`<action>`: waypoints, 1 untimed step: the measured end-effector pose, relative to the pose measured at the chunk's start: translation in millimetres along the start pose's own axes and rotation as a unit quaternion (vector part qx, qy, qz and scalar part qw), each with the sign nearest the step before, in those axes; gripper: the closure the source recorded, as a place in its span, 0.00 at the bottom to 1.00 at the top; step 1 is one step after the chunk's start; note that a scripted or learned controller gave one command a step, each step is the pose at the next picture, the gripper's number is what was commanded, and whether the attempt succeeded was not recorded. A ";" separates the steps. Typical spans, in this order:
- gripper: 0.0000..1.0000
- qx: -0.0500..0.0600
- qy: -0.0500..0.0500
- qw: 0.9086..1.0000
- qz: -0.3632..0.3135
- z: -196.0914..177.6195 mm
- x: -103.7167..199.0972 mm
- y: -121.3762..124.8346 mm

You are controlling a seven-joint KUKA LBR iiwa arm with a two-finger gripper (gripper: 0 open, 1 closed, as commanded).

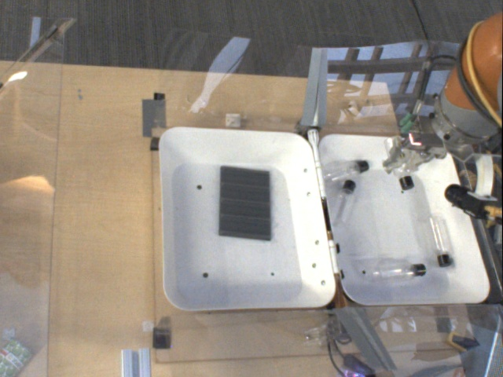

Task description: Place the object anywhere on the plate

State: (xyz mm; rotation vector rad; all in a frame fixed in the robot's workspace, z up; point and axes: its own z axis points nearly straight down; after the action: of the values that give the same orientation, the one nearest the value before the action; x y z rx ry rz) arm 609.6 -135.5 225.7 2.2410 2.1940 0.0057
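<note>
1. Bench (86,210): a wooden top fills the lower part of the frame, with dark floor above it.
2. Left bin (181,281): white and shallow, at centre frame.
3. Plate (245,203): a dark grey ribbed rectangle lies flat in the middle of the left bin, long side running up and down the frame. Nothing rests on it.
4. Right bin (471,289): white, just beside the left bin, their edges meeting along a narrow seam.
5. Tubes: several clear tubes with black caps lie in the right bin.
   - Two lie at its upper left: tube (350,167) and, just below it, a second tube (339,187).
   - One lies along the bottom edge: tube (397,271).
   - One lies upright in the frame near the right wall: tube (438,238).
6. Arm (483,61): grey with an orange band, entering from the upper right corner of the frame.
7. Gripper (407,162): at the upper part of the right bin, over its floor. A black cap (406,182) shows just below it. I cannot tell how the gripper is set, or whether it carries a tube.
8. Task status: all tubes seen lie in the right bin, well apart from the plate.
</note>
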 end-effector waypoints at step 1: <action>1.00 0.003 0.000 0.964 0.268 42.0 94.2 54.7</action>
State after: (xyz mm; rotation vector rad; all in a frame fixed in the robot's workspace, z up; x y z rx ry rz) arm 666.6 -42.6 183.9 2.7506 1.5166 0.0004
